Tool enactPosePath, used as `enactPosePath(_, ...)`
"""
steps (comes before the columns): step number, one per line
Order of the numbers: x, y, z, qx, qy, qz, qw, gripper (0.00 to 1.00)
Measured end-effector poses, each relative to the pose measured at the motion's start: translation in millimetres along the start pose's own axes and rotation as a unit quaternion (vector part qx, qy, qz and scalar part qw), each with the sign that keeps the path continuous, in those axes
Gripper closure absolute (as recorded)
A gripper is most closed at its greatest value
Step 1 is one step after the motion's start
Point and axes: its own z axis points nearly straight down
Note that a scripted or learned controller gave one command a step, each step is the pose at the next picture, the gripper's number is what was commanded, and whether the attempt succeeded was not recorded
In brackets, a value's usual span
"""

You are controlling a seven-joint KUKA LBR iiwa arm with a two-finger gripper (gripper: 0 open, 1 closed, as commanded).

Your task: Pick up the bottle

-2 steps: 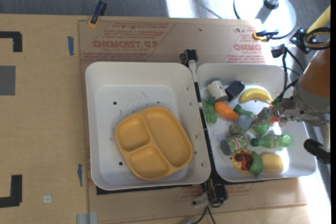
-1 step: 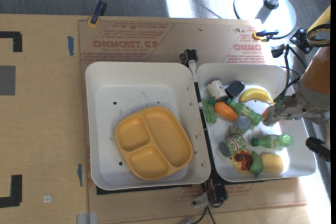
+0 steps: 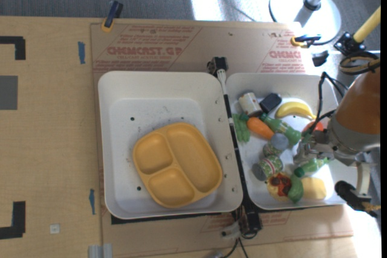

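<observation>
A green bottle [image 3: 283, 129] lies on its side in the right bin [image 3: 320, 89], between an orange carrot [image 3: 260, 128] and the arm. My gripper [image 3: 309, 153] hangs low over the bin's right half, just right of and below the bottle's end. A second green piece [image 3: 314, 165] lies right under the gripper; I cannot tell whether it is touched. The wrist hides the bin floor beneath it.
The right bin also holds a banana [image 3: 294, 109], a black block [image 3: 270, 101], a small can [image 3: 271, 164], a lemon [image 3: 313, 188] and several other toys packed close. A yellow divided plate [image 3: 176, 164] lies in the left bin [image 3: 115, 99].
</observation>
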Motion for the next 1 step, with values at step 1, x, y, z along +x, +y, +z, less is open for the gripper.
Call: enactPosePath(1,16.9,-14.6,-71.9,-0.003,-0.001,0.104,0.9946,1.0)
